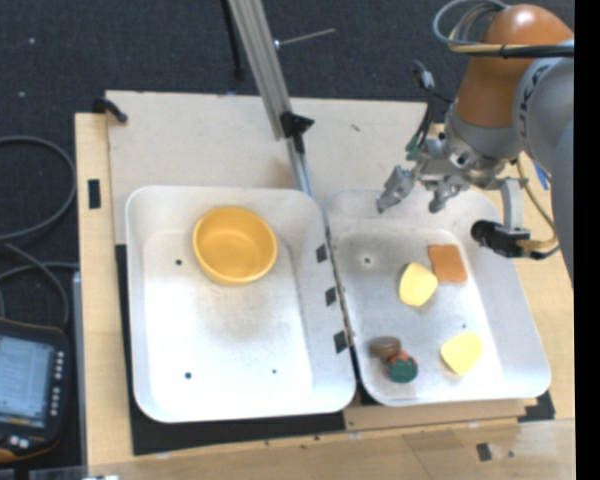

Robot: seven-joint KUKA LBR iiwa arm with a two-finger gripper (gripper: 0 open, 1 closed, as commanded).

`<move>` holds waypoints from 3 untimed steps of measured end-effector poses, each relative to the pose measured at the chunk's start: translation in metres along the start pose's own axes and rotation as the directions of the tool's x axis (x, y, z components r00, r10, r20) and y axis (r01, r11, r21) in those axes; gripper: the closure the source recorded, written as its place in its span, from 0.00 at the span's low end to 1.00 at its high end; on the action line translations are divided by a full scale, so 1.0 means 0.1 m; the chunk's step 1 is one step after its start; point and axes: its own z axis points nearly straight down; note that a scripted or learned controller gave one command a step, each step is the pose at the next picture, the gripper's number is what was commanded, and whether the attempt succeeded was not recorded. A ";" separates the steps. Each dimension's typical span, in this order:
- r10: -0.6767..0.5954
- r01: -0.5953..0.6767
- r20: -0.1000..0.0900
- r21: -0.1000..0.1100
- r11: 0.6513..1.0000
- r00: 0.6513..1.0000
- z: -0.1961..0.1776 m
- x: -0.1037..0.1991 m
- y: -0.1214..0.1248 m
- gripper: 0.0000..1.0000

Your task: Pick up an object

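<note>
1. Green piece (403, 369) and brown piece (384, 347): near edge of the right bin (500, 383), touching.
2. Two yellow pieces (462, 353) (417, 285), orange block (447, 263): right bin, mid.
3. Bowl (235, 244): left bin (170, 393).
4. Gripper (416, 194): far edge of the right bin, fingers apart, empty. Step: approach. Next: descend on one piece.

No text, label, brand or number can be read anywhere; the handheld screen (18, 373) at the lower left is too blurred.
</note>
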 end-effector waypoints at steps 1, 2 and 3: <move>-0.002 0.002 -0.001 0.000 1.000 1.000 0.55 0.08 0.01 0.00; -0.001 0.001 0.000 0.000 1.000 1.000 1.08 0.07 0.01 0.00; 0.001 -0.001 0.000 -0.008 1.000 1.000 0.92 0.06 0.03 1.00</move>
